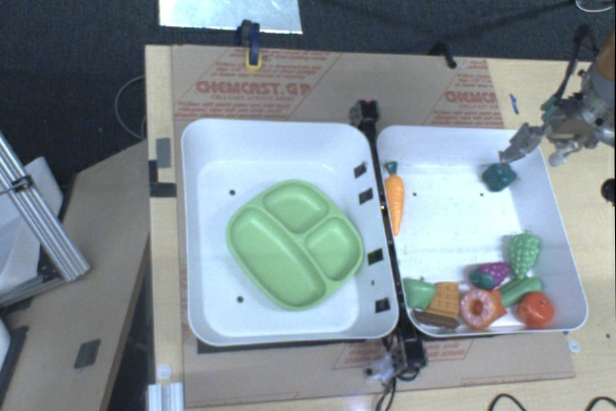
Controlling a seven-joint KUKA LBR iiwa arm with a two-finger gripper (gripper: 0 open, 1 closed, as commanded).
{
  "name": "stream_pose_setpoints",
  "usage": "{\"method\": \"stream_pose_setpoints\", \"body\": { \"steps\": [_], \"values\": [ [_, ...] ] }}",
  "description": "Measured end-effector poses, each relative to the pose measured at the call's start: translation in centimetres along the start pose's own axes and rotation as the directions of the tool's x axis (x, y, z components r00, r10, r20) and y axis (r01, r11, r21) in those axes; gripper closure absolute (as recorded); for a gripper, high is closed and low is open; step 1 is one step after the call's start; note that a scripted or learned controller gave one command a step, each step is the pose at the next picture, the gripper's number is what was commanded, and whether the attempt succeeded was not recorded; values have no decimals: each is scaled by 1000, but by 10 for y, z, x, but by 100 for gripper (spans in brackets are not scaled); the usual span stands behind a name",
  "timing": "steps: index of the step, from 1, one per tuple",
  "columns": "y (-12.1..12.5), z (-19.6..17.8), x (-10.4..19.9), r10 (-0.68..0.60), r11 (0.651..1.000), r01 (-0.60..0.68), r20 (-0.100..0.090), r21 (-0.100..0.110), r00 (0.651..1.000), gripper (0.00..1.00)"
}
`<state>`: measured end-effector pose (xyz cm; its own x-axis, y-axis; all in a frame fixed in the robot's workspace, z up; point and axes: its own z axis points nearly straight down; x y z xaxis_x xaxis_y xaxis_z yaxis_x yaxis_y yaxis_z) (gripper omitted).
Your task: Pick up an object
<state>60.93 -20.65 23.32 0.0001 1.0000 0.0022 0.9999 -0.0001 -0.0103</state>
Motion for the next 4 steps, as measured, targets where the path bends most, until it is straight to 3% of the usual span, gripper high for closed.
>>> {"method": "stream_pose_setpoints", "body": {
  "steps": [1, 4],
  "values": [
    [2, -8, 1, -3, 1000, 3, 3, -12, 1000, 0],
    [8, 144, 8, -5, 1000, 5, 2, -9, 1000, 0]
  ]
}}
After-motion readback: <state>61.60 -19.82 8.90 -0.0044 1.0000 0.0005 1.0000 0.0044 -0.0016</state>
